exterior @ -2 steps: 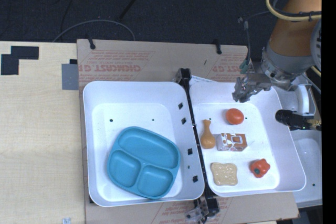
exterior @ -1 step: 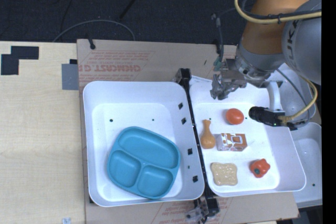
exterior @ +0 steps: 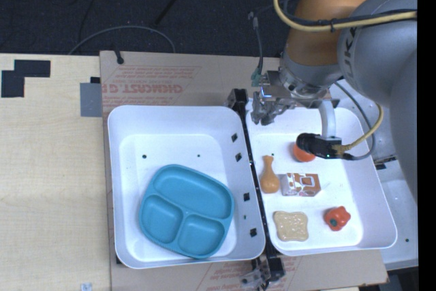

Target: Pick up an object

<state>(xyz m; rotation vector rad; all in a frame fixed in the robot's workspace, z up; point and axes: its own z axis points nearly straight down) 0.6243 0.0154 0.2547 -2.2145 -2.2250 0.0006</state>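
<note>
My gripper (exterior: pixel 266 112) hangs over the far left corner of the right bin (exterior: pixel 381 215), close to the divider between the bins. Nothing shows in its grasp. Below it in that bin lie an orange gourd-shaped piece (exterior: pixel 270 176), a brown and white packet (exterior: pixel 302 184), a slice of toast (exterior: pixel 291 225) and a red pepper (exterior: pixel 337 217). A red-orange round thing (exterior: pixel 302 154) sits further back, partly hidden by the arm's hardware. All of these lie nearer the front than the gripper, and it touches none of them.
The left bin (exterior: pixel 129 140) holds a blue divided plate (exterior: pixel 185 210) lying flat toward its front. The grey arm with its orange band (exterior: pixel 327 3) reaches in from the upper right over the right bin's far side. Cardboard (exterior: pixel 170 82) lies under both bins.
</note>
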